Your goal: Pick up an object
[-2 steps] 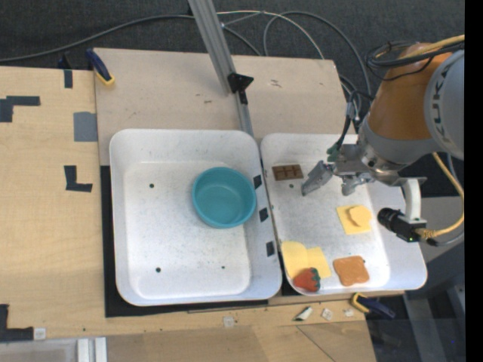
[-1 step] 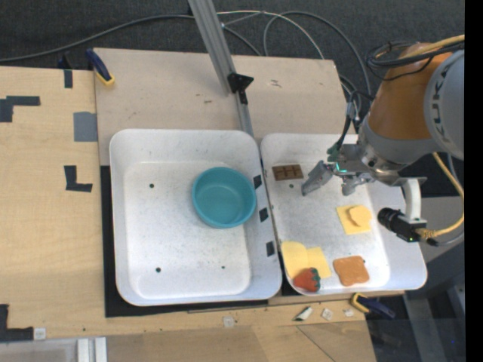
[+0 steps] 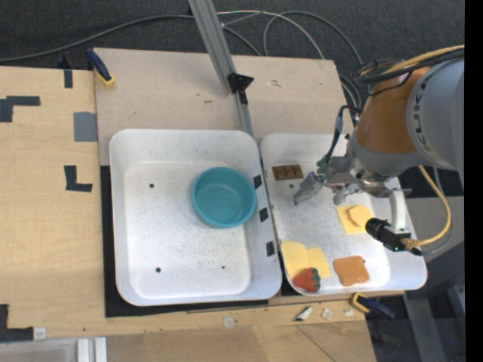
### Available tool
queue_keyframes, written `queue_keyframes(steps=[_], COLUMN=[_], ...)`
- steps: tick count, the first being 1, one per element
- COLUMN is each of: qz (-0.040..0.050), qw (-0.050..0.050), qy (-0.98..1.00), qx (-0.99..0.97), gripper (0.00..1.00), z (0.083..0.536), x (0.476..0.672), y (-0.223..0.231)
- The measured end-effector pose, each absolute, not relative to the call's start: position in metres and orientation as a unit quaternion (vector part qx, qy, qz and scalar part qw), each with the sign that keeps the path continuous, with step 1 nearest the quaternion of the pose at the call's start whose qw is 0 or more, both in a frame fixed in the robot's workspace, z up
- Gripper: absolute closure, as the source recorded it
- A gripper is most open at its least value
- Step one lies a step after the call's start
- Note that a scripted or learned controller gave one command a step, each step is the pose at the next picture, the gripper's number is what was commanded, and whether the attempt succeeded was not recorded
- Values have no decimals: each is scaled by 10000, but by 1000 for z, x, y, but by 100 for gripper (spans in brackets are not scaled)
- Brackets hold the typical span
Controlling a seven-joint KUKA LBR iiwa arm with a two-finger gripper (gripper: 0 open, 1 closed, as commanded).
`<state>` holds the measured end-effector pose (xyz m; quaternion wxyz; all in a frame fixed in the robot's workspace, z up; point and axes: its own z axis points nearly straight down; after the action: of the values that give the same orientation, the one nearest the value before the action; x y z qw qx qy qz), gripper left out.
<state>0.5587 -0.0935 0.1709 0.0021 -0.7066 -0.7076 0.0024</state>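
Brown block [image 3: 287, 173] | near the right bin's [image 3: 396, 277] far-left corner | we see it just left of and beyond the jaws [image 3: 323, 189] | jaws apart, holding nothing | we judge a short reach left.

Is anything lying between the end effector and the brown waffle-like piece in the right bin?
No. In the camera view, only bare white bin floor separates the end effector from the brown waffle-like piece at its upper left.
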Motion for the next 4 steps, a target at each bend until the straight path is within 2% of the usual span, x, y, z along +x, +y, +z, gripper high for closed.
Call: queue_keyframes(steps=[1,2,3,4], qz=[30,7,3,-12], qw=[34,-2,6,-13], qy=[-7075,-7075,-7079,-7077], qx=[-7067,-7067,-7063,-7065], gripper=[0,0,100,100], z=[107,89,100,160], x=[553,553,553,549], y=[-94,-94,-93,-89])
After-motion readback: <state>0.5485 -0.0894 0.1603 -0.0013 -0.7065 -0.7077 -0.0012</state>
